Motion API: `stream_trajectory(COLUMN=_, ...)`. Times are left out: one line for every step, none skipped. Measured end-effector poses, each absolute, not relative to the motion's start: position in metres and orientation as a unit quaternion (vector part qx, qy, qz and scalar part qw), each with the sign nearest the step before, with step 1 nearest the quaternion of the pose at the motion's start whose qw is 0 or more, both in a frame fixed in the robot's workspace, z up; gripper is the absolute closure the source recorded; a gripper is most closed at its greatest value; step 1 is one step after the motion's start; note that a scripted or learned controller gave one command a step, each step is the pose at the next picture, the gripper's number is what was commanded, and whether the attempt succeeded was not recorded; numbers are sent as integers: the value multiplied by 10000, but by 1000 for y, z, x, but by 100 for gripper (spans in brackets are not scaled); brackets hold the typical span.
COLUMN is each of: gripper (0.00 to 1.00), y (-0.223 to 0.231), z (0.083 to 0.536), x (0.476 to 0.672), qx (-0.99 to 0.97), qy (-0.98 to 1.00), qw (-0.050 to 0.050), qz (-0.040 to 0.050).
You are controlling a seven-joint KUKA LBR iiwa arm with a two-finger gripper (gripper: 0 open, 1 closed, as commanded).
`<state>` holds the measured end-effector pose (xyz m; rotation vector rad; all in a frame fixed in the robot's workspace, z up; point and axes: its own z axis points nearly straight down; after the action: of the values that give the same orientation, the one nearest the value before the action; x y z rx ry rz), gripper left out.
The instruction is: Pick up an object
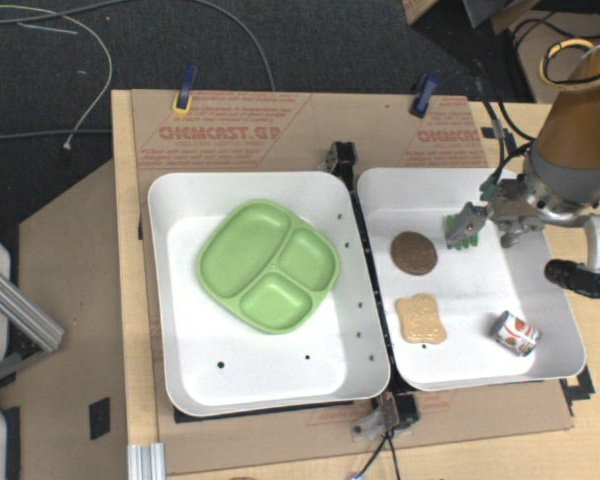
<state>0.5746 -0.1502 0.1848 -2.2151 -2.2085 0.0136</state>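
In the right white bin lie a round brown cookie, a tan bear-shaped cracker and a small red and white can on its side. My gripper hangs over the bin's upper middle, just right of the brown cookie and slightly above it in the view. Its grey-green tip points left. Nothing shows between the fingers.
The left white bin holds a green divided plate. Two blue clamps grip the cardboard at the back. The arm's orange band and grey wrist stand over the right bin's far right corner.
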Motion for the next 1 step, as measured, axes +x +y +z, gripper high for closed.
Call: stream_trajectory(gripper=0, y=-150, z=193, x=578, qx=-7070, qy=-7072, qw=8, qz=0)
